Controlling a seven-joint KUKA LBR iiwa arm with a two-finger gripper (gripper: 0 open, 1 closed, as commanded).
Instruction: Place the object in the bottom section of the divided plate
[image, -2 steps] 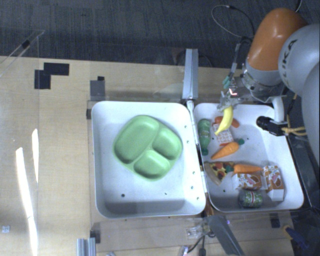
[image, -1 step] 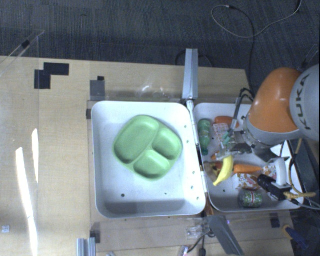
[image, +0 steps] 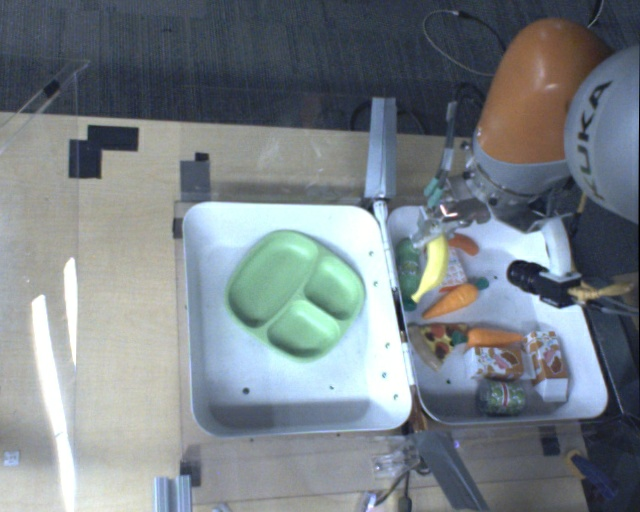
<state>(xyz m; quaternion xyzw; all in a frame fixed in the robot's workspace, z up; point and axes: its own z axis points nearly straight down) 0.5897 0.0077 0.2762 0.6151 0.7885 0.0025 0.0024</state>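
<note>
Gripper (image: 447, 222) at right bin's (image: 590, 400) top-left corner looks clamped on the banana (image: 431, 268); lift clear of the rim, carry to plate's (image: 296, 291) bottom section.

Two carrots (image: 452, 298), pizza slice (image: 436, 345), can (image: 500, 397) in right bin (image: 590, 395)

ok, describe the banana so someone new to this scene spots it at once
Look in the right-hand white bin, at its upper left corner beside the wall shared with the other bin. The banana hangs there just under the claw. It is the only plain yellow curved item; the carrots beside it are orange.
</note>
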